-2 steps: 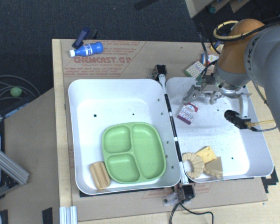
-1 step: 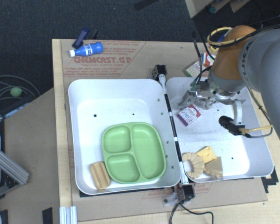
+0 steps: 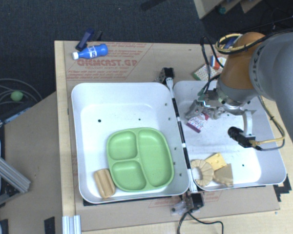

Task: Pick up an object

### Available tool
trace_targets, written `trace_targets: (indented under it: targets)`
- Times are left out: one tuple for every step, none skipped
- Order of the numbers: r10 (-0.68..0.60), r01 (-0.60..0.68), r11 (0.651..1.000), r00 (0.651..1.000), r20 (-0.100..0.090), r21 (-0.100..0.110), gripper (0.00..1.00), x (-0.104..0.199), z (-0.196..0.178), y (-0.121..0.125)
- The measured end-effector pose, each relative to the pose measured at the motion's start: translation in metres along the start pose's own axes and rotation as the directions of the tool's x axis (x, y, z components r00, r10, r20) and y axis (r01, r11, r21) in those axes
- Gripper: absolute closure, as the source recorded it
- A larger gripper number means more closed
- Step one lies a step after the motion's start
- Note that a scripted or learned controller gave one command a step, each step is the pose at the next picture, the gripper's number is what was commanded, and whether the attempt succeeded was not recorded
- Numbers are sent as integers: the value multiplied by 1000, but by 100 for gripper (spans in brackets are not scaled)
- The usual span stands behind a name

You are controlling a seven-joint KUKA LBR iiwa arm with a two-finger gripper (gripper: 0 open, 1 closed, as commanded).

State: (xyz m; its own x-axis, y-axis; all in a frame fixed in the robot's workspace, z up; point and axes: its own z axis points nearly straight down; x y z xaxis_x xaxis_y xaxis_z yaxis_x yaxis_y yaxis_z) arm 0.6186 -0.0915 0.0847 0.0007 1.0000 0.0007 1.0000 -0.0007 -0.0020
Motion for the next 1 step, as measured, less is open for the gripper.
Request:
trace_targets:
  targets:
    - [1, -1, 1000, 1000, 0, -1, 100, 0, -10, 0]
